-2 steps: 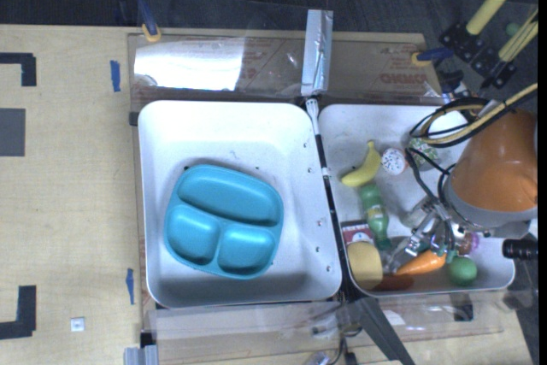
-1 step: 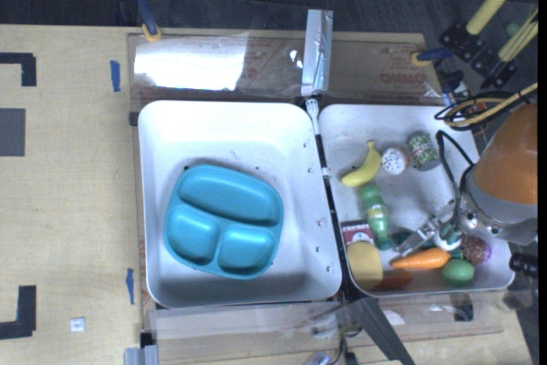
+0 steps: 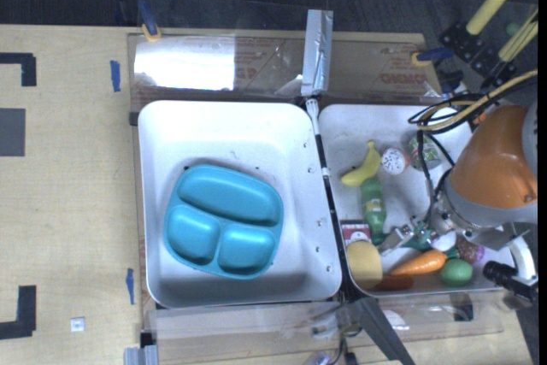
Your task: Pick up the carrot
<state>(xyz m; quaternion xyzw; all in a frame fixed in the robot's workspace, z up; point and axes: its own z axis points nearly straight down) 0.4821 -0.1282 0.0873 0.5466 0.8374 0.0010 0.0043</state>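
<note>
The orange carrot (image 3: 417,262) lies on its side near the front edge of the right bin (image 3: 342,132), between a pale yellow item (image 3: 363,261) and a green lime-like fruit (image 3: 457,271). My gripper (image 3: 413,235) hangs low over the bin, just behind and above the carrot, at the end of the grey arm with its orange band (image 3: 494,167). Nothing is seen lifted. The arm covers the right part of the bin.
The right bin also holds a yellow banana (image 3: 361,167), a small white ball (image 3: 392,160), a green bottle (image 3: 373,208) and a red box (image 3: 355,232). A blue divided plate (image 3: 224,218) sits in the left bin (image 3: 171,132). Cables (image 3: 444,111) run behind the arm.
</note>
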